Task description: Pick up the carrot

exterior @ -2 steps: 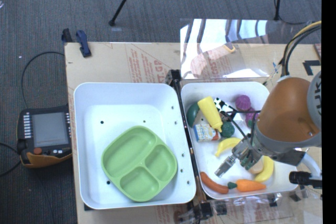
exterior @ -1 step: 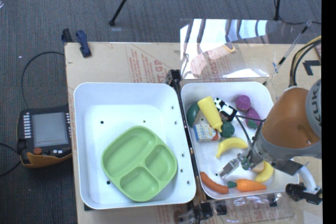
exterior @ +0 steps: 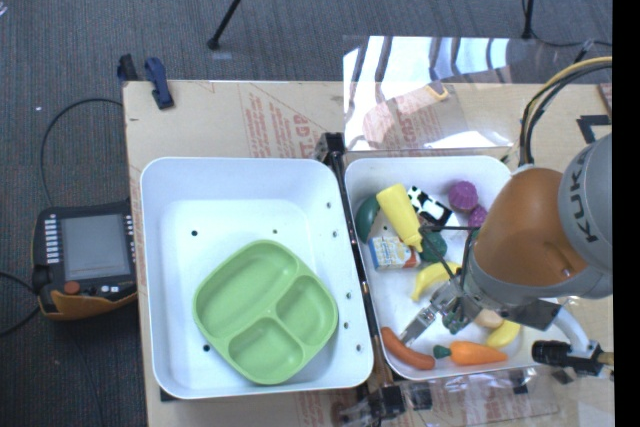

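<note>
Camera view shows the carrot [exterior: 478,352] lying on its side near the front edge of the right bin [exterior: 497,165], its orange body pointing right and a small green top at its left end. It looks like a light, rigid toy of smooth plastic, so I judge it will not crush but may slip or roll; the thicker part just behind the green top seems the safest place to take hold, with the fingers closing across its width. Just to its left lies a red-orange sausage-shaped piece [exterior: 407,350], which could be mistaken for it. The gripper [exterior: 432,313] hangs just above and to the left of the carrot, between the two, with its jaws apart and nothing between them. Behind it sit a banana [exterior: 432,277], a yellow bottle [exterior: 401,214], a small carton [exterior: 389,252] and a purple piece [exterior: 463,194], crowded toward the bin's middle. The left bin [exterior: 160,215] holds a green divided plate [exterior: 266,312], well apart from the carrot.
</note>
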`<state>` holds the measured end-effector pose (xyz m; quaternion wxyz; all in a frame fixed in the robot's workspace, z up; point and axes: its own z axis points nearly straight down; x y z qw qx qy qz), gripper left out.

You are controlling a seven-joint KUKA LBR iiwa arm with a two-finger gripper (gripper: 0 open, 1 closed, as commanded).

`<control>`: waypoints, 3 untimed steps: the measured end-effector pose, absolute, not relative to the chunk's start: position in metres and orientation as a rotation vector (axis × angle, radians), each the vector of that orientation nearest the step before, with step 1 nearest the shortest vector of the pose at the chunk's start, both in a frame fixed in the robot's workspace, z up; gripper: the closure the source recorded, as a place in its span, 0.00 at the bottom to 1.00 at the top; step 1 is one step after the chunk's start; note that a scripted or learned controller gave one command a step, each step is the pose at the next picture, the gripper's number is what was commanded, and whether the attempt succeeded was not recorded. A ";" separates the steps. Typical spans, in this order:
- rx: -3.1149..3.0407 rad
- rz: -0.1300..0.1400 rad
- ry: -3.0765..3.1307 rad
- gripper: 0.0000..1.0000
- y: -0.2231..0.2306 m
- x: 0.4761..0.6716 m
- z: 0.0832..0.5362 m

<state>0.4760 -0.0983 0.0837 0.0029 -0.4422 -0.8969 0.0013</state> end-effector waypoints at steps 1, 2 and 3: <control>-1.683 0.009 -2.652 0.00 -0.091 0.476 0.084; -1.974 0.007 -2.429 0.00 -0.088 0.500 0.083; -2.180 0.010 -2.237 0.00 -0.091 0.473 0.082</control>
